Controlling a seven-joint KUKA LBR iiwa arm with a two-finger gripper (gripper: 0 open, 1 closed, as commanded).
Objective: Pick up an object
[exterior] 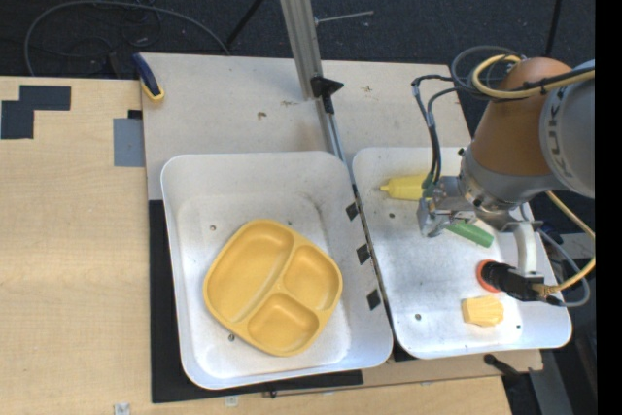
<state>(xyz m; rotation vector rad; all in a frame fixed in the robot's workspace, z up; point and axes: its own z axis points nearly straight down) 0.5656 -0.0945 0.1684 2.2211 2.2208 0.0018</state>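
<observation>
From my console the gripper [439,221] sits low in the right-hand white bin [418,306], at right centre of the frame, but its metal tip is too small and cluttered for me to tell its state. Just to its right a green stick-like object [475,233] lies partly under the wrist, touching or nearly so; I see nothing clearly held. Just up and left of the tip lies a yellow, corn-like piece [403,188]. I judge this the reach-and-grasp step, not a lift: the next move calls for settling squarely over one piece and closing before rising.

Further out, toward the lower right, a small orange-red round item [485,274] rests near the black cable fitting, and a pale yellow block [483,310] lies below it, well apart from the tip. Cables hang close by the wrist and could snag. The left bin [185,209] holds a yellow three-compartment plastic plate [272,285]. An aluminium post [299,24] rises at upper centre, clear of the work.
</observation>
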